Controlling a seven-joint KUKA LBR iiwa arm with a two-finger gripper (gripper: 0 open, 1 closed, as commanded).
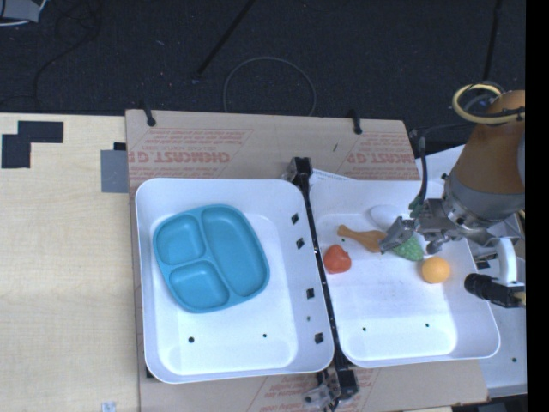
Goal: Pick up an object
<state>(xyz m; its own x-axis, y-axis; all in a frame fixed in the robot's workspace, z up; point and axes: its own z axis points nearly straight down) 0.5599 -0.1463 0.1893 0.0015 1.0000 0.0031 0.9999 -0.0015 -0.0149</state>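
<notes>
Right bin (403, 337) holds five loose items, all in its far half. One green object (412, 249) sits near the middle of the far half, directly under the gripper (401, 235). One tan wooden spoon-like piece (362, 236) lies just left of it, touching or nearly touching the gripper tip. One red tomato-like item (337, 259) is by the bin's left wall, just beside the wooden piece's left end. One orange ball (436, 270) is toward the right wall, near the green object but apart from it. One whitish rounded item (385, 215) is near the far wall.

Gripper low over the green object, fingers look spread somewhat, nothing clearly between them. Arm (489, 170) enters over the bin's far-right corner.

Left bin (223, 350): one blue three-compartment plate (210, 257), left of centre. Two bins sit side by side on a cardboard sheet (257, 148).
</notes>
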